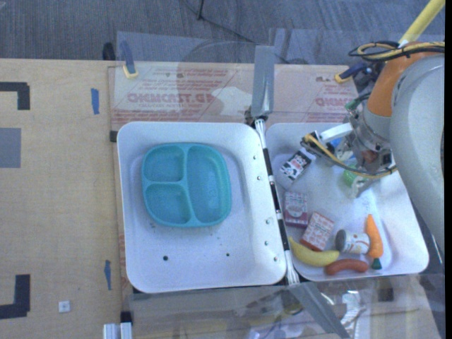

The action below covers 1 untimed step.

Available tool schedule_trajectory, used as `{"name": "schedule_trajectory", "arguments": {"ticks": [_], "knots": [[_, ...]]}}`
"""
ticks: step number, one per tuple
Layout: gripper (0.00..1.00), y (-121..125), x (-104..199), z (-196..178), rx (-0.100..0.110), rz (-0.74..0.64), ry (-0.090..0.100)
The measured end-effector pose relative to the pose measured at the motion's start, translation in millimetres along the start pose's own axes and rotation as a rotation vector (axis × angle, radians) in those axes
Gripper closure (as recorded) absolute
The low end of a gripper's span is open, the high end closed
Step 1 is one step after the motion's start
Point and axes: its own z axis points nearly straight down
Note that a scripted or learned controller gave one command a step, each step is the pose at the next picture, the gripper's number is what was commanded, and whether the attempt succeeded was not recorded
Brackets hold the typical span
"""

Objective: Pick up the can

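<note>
While pincer point(359, 176) above right bin point(404, 210), can point(352, 242) beside carrot point(374, 237).

1. Left bin point(134, 260): teal 3-compartment plate point(187, 184), toward 10 o'clock.
2. Right bin point(413, 249): can point(352, 242) lying at 5 o'clock, between banana point(314, 254) and carrot point(374, 237).
3. Gripper point(353, 167) at 1 o'clock.

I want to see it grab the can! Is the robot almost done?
Not yet. The can lies on its side at the near end of the right bin, between the banana and the carrot, with nothing lifting it. The gripper is over the far part of that bin. Reaching the can, grabbing it and lifting it are all left.
</note>
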Motion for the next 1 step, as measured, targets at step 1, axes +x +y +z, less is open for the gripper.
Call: {"name": "schedule_trajectory", "arguments": {"ticks": [1], "knots": [[0.0, 54.1, -12.9, -55.0, -0.055, 0.089, 0.036]]}}
